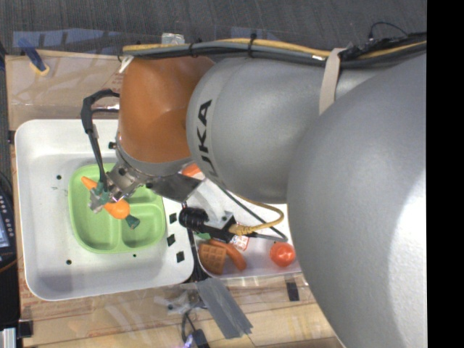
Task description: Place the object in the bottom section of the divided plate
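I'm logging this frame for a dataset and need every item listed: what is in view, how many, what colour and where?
bins: two, white, side by side on the bench; the right one mostly behind the arm
divided plate: one, green, in the left bin
carrot toy: one, orange with a green top, over the plate at the pincer tip
orange piece: one, on the plate's upper left edge
tomato toy: one, red, right bin
waffle-like toy: one, brown, right bin
arm: one, grey with an orange band, from the right
pincer: one, above the plate
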Controlling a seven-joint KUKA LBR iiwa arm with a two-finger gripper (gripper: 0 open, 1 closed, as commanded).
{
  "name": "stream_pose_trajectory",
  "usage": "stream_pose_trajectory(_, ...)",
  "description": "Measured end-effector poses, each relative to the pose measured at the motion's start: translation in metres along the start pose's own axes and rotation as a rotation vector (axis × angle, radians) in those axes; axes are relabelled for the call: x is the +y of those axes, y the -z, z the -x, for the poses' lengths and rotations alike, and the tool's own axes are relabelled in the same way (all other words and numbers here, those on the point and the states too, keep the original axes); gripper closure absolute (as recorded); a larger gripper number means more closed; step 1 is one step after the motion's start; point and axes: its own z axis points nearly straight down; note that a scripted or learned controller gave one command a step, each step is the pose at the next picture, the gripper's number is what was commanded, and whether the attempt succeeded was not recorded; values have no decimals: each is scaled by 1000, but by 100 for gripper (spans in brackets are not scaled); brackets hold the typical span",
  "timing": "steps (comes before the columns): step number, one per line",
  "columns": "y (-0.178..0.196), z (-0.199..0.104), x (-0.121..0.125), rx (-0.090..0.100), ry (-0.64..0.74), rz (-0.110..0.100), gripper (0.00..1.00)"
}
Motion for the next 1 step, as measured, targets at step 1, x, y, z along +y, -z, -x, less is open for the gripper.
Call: stream_pose_trajectory(1, 0, 0, 0, 0, 0, -1, 0)
